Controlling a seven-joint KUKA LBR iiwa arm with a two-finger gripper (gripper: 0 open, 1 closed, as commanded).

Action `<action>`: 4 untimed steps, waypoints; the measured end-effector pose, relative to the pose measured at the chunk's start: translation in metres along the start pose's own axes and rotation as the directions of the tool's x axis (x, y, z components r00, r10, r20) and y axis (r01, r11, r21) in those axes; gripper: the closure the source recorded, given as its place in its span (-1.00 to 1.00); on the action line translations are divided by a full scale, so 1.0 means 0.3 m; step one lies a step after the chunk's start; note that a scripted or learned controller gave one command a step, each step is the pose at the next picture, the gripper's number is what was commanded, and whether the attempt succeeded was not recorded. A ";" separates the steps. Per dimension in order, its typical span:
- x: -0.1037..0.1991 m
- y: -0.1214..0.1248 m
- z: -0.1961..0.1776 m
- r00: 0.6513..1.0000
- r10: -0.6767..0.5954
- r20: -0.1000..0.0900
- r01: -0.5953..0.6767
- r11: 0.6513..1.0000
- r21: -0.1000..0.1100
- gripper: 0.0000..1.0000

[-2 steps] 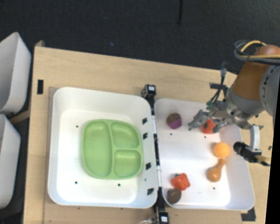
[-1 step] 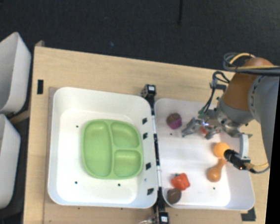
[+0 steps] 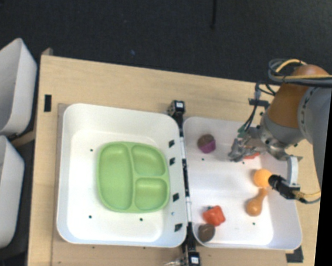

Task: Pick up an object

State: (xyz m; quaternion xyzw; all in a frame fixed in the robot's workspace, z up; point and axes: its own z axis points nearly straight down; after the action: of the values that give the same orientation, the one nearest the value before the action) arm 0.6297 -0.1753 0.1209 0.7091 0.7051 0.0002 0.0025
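Claw (image 3: 242,152) low in the right bin (image 3: 279,236), near the table's far right corner; finger state I cannot tell. I centre over the red piece (image 3: 249,156) before closing.

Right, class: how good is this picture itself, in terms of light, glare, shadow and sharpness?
Camera view: even, soft light; the white bins look bright, nearly washed out, with faint shadows at their walls; the floor above is very dark; the whole frame is slightly soft, so the gripper and the small purple object lack fine detail.
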 end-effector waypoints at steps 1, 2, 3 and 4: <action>0.012 0.024 -0.156 1.000 -0.008 -0.002 0.008 1.000 -0.001 1.00; 0.032 0.048 -0.322 1.000 -0.009 -0.002 0.009 1.000 -0.002 1.00; 0.027 0.050 -0.310 1.000 -0.009 0.000 0.009 1.000 0.001 1.00; 0.200 0.103 -0.324 1.000 -0.011 -0.002 0.011 1.000 0.000 1.00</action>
State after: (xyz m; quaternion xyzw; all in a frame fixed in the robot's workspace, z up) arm 0.6607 -0.1152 0.2179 0.7052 0.7090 0.0011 0.0017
